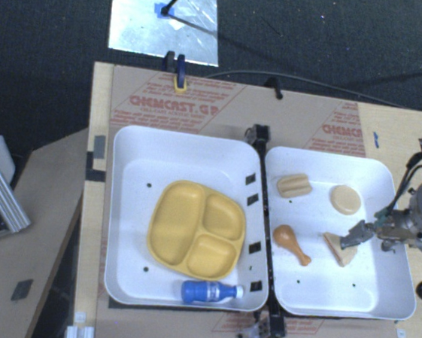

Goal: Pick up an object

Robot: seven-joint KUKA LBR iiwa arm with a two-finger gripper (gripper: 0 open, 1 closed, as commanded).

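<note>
The right bin holds a tan bread roll, a pale round biscuit, a brown drumstick and a beige wedge-shaped slice. My gripper reaches in from the right edge and sits low over the right end of the wedge slice, touching or just above it. The arm's wrist hides the bin's right wall.
The left bin holds a yellow divided plate and a blue bottle lying along its front wall. A black divider with clips runs between the bins. Cardboard lies behind them.
</note>
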